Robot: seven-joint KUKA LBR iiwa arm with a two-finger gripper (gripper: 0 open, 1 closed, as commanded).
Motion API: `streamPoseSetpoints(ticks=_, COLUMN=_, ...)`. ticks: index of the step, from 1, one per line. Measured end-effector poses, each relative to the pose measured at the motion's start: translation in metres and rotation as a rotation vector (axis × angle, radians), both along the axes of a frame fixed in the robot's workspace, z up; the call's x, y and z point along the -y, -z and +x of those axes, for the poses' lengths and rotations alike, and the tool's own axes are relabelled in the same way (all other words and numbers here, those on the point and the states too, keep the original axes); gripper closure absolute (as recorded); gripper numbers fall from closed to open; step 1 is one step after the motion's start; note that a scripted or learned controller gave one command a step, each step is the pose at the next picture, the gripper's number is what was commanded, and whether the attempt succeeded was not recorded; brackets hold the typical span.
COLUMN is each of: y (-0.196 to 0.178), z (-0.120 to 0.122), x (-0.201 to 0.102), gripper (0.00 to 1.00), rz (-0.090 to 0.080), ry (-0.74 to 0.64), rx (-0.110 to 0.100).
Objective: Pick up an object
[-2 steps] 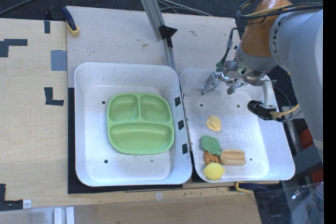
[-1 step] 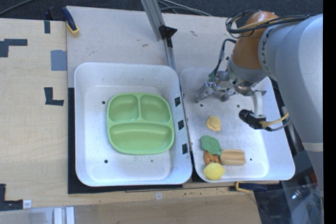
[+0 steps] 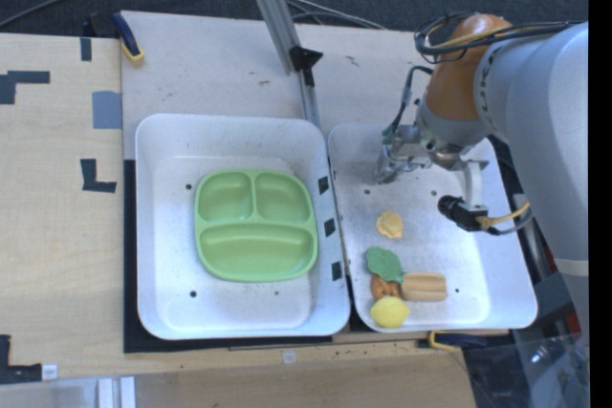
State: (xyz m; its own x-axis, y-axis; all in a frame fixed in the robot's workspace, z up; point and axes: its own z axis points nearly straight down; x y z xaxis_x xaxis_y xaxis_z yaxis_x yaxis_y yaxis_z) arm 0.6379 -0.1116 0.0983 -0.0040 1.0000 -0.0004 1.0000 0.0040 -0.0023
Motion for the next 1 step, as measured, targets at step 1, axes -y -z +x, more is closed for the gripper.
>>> streamPoseSetpoints(ticks=1, y=-0.0422, z=0.0016, x=-0.0014, gripper=1.00, rz=0.001, ry=0.002, rx=0.005)
